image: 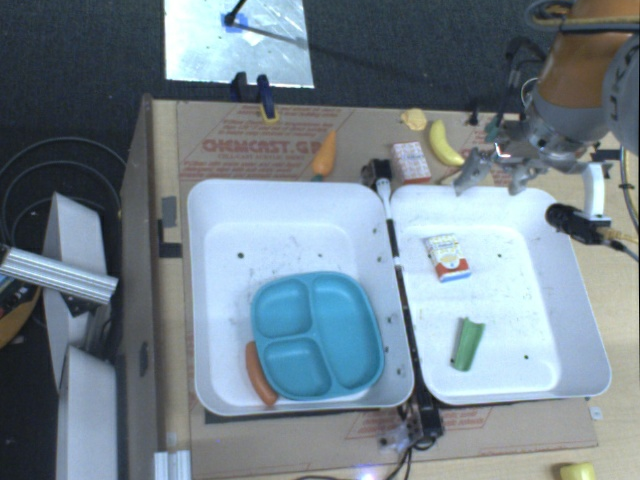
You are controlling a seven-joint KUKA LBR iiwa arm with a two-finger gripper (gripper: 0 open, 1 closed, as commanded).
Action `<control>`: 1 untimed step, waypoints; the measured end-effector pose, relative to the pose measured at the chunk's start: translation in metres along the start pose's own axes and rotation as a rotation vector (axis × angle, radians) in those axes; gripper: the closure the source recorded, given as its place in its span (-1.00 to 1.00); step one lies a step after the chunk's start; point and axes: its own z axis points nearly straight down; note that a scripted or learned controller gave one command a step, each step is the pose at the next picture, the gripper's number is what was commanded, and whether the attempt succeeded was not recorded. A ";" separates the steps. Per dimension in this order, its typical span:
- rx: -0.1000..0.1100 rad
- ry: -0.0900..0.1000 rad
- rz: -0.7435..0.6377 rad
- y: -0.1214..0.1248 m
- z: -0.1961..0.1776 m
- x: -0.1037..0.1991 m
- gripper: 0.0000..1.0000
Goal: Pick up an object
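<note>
Camera view, looking down at a slant on two shallow white bins set side by side. The left bin [215, 218] holds a blue divided plate [316, 334] toward its 6 o'clock side, with an orange sausage [260, 373] lying just beside the plate's 8 o'clock edge. The right bin [560, 298] holds a small red-and-white carton [447, 256] near its centre, toward 12 o'clock, and a green block [466, 344] at about 6 o'clock of the carton, well apart from it.

The arm [590, 53] enters at 2 o'clock of the scene. Its gripper [497, 173] hangs over the far rim of the right bin, at about 1 o'clock of the carton; the two fingers [472, 174] stand spread apart with nothing between them.

Outside the bins, on the cardboard sheet [250, 138] along the 12 o'clock side, lie a carrot [324, 154], a small printed box [411, 161] and a banana [444, 144].
</note>
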 end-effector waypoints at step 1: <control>0.008 0.002 0.000 -0.045 0.059 0.031 -1.00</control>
